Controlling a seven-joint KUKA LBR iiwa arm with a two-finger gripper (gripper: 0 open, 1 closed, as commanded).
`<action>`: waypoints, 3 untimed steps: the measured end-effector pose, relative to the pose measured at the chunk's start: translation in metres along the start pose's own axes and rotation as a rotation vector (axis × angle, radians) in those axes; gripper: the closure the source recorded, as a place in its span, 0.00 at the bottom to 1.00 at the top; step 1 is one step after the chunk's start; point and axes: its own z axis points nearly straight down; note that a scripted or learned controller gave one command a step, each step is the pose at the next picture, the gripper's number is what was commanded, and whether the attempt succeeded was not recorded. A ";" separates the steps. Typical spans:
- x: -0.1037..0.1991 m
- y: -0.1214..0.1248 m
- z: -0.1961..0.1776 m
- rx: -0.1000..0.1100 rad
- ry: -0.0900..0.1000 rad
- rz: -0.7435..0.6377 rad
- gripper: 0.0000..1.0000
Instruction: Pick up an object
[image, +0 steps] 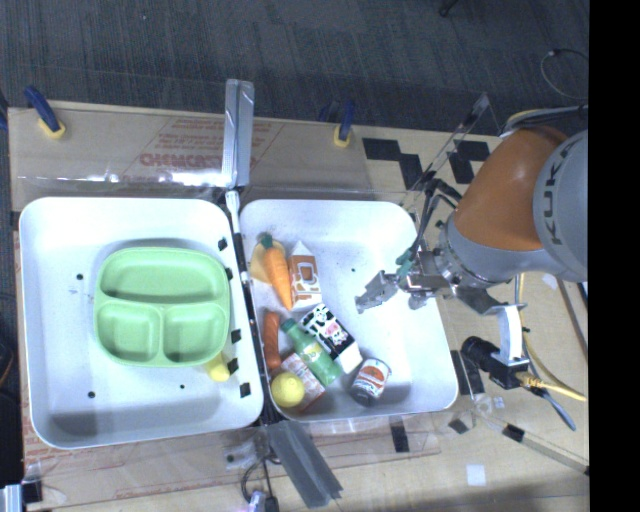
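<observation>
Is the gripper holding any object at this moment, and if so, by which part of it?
Nothing is held. The gripper hangs over a bare part of the right bin, apart from the carrot, carton and can, with nothing in it.

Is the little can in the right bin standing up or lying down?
Lying down: the can rests on its side near the right bin's front wall, its round end facing the camera.

A divided tray lies in the left bin; groceries crowd the right bin.
</observation>
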 end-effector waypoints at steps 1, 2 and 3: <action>0.057 0.051 0.130 0.000 -0.001 -0.017 0.00; 0.085 0.062 0.029 -0.002 -0.001 0.075 0.00; 0.068 0.080 0.130 -0.001 -0.001 -0.130 0.00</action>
